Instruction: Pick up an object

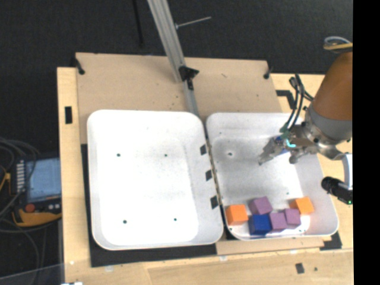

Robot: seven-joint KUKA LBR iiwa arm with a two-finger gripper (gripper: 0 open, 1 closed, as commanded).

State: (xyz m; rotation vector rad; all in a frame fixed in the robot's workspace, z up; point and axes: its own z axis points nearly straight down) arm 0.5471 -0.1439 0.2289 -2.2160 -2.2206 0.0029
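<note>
Grey metal jaws [274, 150] hang over the bare upper middle of the right bin [237, 159], fingers splayed apart and holding nothing; no object sits between them. Behind them the arm [332, 100] rises toward the desk's right edge, its orange band showing above the grey wrist.

All the things to pick lie well apart from the jaws, crowded along the right bin's near wall. An orange cube [237, 213] sits toward the near-left corner, with a blue cube [259, 224] just beside it. A purple cube [260, 205] stands just behind the blue one. Two more purple cubes [285, 219] sit side by side, touching or nearly so, to the right of the blue cube. A second orange cube [304, 205] lies nearest the bin's right wall. The left bin [148, 177] has only a few dark specks on its floor.

As I judge it, the task is barely begun: nothing is lifted, nothing is gripped. What is left is the whole of it: carry the jaws toward the near wall, lower them over one cube, clench and raise. The cluster is tight, so a cube at its edge looks the easier choice.
</note>
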